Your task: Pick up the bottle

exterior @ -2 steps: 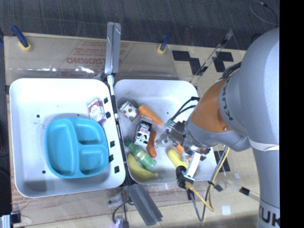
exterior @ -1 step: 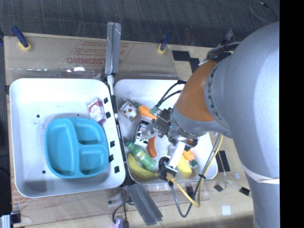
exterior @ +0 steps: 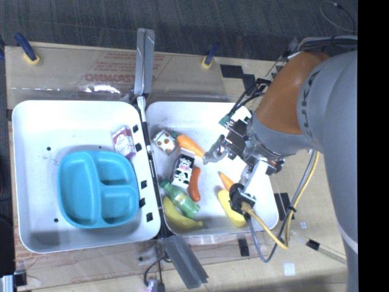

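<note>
Bottle: a small green translucent plastic bottle point(exterior: 181, 199) lies on its side in the right white bin point(exterior: 206, 109), near that bin's front-left corner and close to the divider between the 2 bins.
Bottle axis: its long axis runs on a slant, from upper left by the divider down to lower right, with what looks like the cap end pointing lower right.
Bottle's neighbours: a yellow banana point(exterior: 179, 219) curves just under it and touches it; a red-orange sausage-shaped toy point(exterior: 194, 184) stands just beside its upper right; a black-and-white printed carton point(exterior: 182, 170) sits just above it.
Further out: an orange carrot point(exterior: 189, 145) and a small patterned cube point(exterior: 163, 142) lie toward the back of the same bin; a second yellow piece point(exterior: 231, 208) lies at the front right.
Left bin: a light blue compartment tray point(exterior: 100, 189) and a purple packet point(exterior: 124, 142), well apart from the bottle.
Gripper: the two-finger gripper point(exterior: 214, 154) hangs above the middle of the right bin, holding nothing; I cannot tell whether it is spread or pressed together.
Deciding relation: the bottle lies to the gripper's left and toward the front of the bin, with the sausage toy and carton between them.
Judgement: the approach likely needs to close across the bottle's short width, crosswise to the slanted axis, and the touching banana could get caught too.
</note>
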`<state>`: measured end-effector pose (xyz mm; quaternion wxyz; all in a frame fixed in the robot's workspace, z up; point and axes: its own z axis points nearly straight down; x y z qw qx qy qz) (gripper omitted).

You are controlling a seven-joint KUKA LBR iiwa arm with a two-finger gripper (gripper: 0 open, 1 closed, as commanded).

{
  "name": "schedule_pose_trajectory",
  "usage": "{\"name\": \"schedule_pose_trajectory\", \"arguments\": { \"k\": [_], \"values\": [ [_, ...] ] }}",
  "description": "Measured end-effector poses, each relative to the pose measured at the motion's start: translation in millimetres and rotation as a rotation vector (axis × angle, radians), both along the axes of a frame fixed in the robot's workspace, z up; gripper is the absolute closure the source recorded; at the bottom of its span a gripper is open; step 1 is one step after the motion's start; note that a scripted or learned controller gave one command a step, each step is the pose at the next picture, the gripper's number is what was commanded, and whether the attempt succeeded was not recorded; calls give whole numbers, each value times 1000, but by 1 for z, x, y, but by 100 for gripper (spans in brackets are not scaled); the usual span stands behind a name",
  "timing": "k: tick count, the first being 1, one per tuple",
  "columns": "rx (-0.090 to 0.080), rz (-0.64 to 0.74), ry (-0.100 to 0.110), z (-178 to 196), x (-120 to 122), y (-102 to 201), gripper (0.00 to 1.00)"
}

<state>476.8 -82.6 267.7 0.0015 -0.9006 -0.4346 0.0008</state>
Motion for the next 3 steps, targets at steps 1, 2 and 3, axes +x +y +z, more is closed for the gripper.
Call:
{"name": "schedule_pose_trajectory", "arguments": {
  "k": [1,2,3],
  "values": [
    [0,206,4,-63,-1,83,0],
    [2,268,3,-70,-1,19,0],
    [-1,249,2,-77,-1,144,0]
  ]
}}
